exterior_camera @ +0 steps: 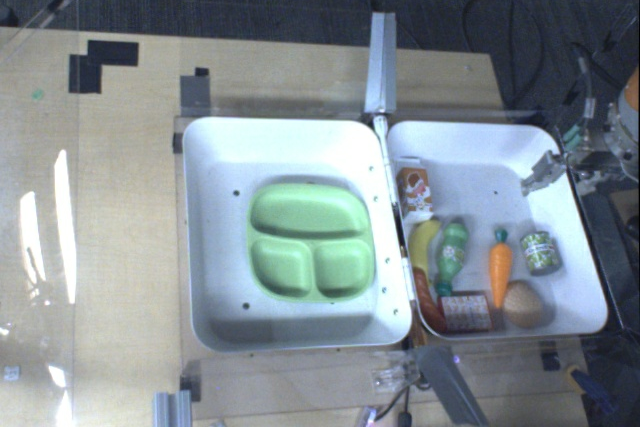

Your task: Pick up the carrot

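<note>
The carrot (500,262) is orange with a green top. It lies in the right bin (480,155) toward the front, its green end pointing to the back. My gripper (552,171) hangs over the right bin's far right rim, up and to the right of the carrot and well apart from it. Nothing shows in its grasp.
Around the carrot lie a small green can (541,252), a brown round item (522,304), a red box (464,311), a green bottle (452,251), a banana (424,242) and a brown-labelled can (414,191). A green divided tray (310,240) sits in the left bin (215,215).
</note>
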Controlling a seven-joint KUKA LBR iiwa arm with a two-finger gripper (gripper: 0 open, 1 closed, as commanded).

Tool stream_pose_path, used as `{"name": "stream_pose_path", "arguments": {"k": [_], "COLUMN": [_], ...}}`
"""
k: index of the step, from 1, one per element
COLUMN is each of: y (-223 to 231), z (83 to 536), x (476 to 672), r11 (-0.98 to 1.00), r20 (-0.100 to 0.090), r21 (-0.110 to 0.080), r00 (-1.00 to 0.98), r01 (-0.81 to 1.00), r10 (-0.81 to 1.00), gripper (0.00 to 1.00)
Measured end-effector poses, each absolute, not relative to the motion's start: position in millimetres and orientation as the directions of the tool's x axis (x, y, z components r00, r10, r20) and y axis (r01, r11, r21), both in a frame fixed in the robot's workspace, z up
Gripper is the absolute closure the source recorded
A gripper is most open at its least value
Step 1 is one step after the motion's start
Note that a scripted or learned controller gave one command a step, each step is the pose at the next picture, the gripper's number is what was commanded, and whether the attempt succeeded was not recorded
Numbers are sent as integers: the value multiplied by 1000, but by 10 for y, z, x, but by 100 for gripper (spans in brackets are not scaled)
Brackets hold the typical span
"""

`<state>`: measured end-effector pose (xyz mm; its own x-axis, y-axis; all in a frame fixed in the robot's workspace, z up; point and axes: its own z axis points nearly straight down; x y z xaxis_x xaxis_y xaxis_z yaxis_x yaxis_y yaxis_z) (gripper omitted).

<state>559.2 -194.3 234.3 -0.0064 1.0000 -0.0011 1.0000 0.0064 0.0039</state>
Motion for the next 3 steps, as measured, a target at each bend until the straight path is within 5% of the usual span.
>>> {"name": "stream_pose_path", "arguments": {"k": [1,2,3], "y": [-1491,-1479,-1084], "z": [889,1009,2503], "x": [5128,5160,5266], "r11": [223,226,-174], "r20": [-5,-7,0], "r21": [12,19,7], "r00": [-223,-226,174], "r01": [975,974,985], "r10": [975,974,985], "gripper": [0,100,100]}}
